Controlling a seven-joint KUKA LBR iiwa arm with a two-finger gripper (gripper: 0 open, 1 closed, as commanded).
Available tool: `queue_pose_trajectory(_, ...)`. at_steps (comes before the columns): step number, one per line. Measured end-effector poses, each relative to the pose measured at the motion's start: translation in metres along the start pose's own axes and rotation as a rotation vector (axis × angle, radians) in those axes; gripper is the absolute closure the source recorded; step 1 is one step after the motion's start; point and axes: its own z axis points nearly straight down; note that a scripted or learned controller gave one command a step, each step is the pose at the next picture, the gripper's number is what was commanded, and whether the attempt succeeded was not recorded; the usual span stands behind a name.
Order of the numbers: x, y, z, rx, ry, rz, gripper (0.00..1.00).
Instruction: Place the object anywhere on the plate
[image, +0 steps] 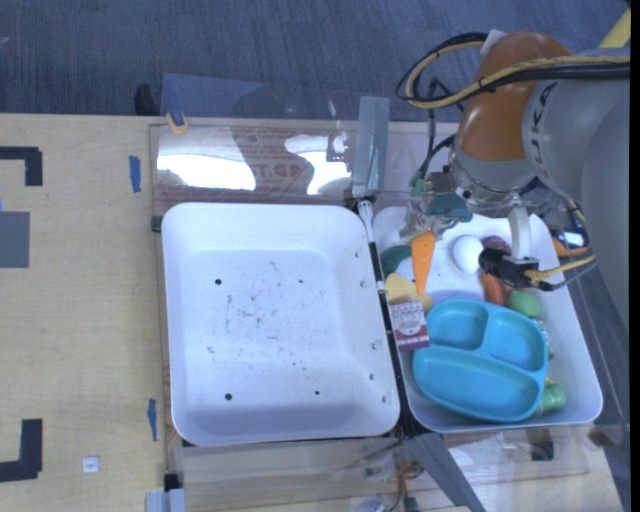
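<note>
Clamped on the top end of an orange carrot (423, 262), the gripper (432, 222) hangs over the back of the right bin (585, 370), under the grey arm (580, 130) with its orange band. That carrot hangs nearly upright, its tip just above a yellow piece (401, 288) and a small red-and-white packet (408, 322). Just right of it lie a white egg (466, 252), a dark purple item (495, 243) and a green one (525, 302). Nearer the camera in this bin sits the blue divided plate (480, 365). Beside it, the left bin (270, 320) shows faint scuff marks.
</note>
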Motion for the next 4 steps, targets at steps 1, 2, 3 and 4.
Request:
queue_pose_trajectory(1, -0.014, 0.019, 0.000, -0.004, -0.001, -0.088, 1.00)
queue_pose_trajectory(2, -0.065, -0.012, 0.080, 0.003, 0.001, -0.112, 1.00)
queue_pose_trajectory(3, 0.064, 0.001, -0.003, -0.010, 0.003, -0.300, 1.00)
queue_pose_trajectory(4, 0.137, 0.027, 0.086, 0.000, 0.003, -0.632, 1.00)
